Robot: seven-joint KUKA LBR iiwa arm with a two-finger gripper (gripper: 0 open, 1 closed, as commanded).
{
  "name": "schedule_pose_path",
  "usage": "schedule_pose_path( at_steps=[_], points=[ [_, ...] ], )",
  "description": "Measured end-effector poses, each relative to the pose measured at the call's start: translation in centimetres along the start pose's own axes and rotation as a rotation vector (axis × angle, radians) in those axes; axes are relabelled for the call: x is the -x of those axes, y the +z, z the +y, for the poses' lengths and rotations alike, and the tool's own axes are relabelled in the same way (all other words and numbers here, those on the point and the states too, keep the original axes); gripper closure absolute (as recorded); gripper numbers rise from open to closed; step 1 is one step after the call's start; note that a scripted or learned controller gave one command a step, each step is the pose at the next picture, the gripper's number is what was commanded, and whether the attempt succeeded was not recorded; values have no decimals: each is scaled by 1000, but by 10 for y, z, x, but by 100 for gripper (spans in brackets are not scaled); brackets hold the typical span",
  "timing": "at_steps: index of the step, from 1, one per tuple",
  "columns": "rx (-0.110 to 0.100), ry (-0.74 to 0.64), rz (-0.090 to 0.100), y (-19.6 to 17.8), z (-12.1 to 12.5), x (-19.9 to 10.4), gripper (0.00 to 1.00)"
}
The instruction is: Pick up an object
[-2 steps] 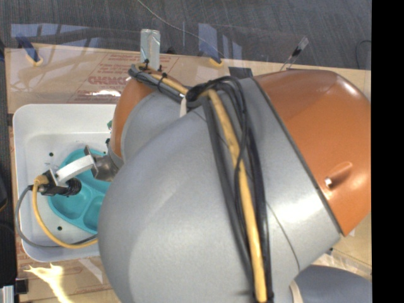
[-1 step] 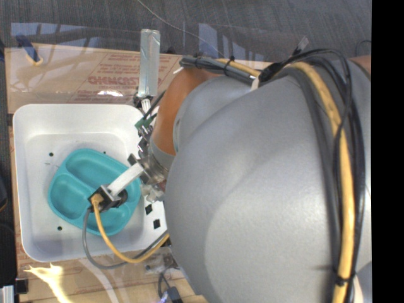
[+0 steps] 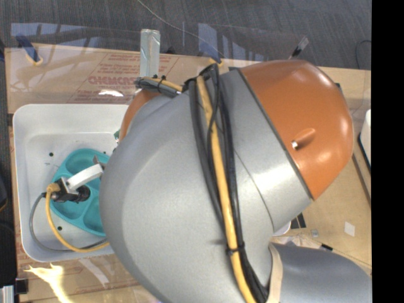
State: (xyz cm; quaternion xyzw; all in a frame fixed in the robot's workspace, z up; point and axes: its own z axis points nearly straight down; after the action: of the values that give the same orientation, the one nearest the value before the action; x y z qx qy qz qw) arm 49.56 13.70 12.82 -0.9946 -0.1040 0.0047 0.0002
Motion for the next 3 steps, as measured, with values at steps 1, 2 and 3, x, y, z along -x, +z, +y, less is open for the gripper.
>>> schedule_pose_path(
  at_steps=[1,2,3],
  points=[
    [-1,0,5,4,-28,-20,100],
    [1,3,8,-3,-10,-137,100],
    [-1,-15,15,-70,-55,-146,100]
  ],
)
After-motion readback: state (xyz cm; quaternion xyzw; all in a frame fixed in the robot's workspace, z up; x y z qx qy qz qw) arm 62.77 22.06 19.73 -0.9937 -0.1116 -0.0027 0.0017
